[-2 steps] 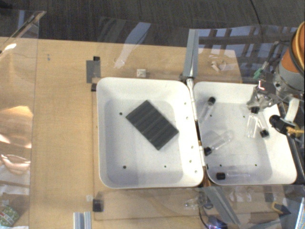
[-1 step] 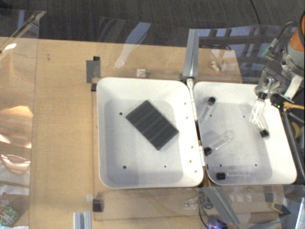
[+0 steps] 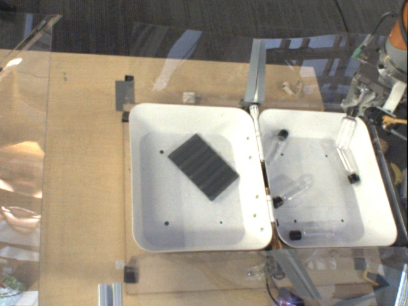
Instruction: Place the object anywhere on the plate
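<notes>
Camera view looked down at a slant on the wooden desk (image 3: 76,190), where we saw two shallow white bins side by side. In the left bin (image 3: 143,234) lay a dark ribbed plate (image 3: 203,167), turned at an angle so that its corners pointed toward the bin walls, flat on the floor and apart from every wall. In the right bin (image 3: 382,231) we counted several clear tubes with black caps, hard to make out against the white floor. One tube (image 3: 277,145) lay near the left wall with its cap toward the back. Another tube (image 3: 292,190) lay near the middle, its cap close to the divider between the bins. A third tube (image 3: 313,234) lay along the front wall, its clear body almost lost in the white. A fourth tube (image 3: 347,153) lay at the right side, its cap toward the front and its far end against the back rim.

Our arm (image 3: 392,50) entered at the upper right, cut off by the frame edge, with only a sliver of the orange band in sight. The pincer (image 3: 358,104) hung over the back right corner of the right bin, just above the fourth tube's far end. We could not tell how the pincer stood, because glare and clutter blurred it there. Clear panels threw reflections over the desk's left part.
</notes>
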Controlling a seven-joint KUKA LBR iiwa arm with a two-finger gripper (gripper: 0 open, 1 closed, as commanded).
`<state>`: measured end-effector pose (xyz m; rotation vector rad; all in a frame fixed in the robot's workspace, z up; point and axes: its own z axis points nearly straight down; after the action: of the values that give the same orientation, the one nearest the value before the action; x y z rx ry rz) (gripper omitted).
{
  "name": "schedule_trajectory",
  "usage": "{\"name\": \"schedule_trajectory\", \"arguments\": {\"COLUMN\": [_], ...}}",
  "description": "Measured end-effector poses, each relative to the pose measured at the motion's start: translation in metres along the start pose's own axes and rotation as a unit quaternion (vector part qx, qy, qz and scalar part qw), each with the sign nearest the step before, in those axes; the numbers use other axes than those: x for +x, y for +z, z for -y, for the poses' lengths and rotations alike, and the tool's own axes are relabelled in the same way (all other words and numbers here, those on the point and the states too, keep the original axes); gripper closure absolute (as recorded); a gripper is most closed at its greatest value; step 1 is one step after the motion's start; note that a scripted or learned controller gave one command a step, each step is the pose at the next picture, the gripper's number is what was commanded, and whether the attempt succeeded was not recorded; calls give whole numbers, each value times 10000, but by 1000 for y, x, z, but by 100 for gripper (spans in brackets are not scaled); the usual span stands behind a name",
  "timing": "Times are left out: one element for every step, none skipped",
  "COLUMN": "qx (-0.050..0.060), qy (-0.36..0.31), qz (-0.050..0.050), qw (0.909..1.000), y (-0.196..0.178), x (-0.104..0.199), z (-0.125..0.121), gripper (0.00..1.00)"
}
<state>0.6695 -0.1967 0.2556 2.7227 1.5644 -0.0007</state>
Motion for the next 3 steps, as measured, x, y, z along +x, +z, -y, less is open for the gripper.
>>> {"name": "schedule_trajectory", "arguments": {"qx": [-10, -3, 0], "qy": [428, 428, 271], "qz": [-8, -3, -1], "qw": [9991, 9991, 9996], "y": [-42, -59, -57], "x": [6, 0, 2], "z": [3, 0, 1], "gripper": [100, 100, 100]}}
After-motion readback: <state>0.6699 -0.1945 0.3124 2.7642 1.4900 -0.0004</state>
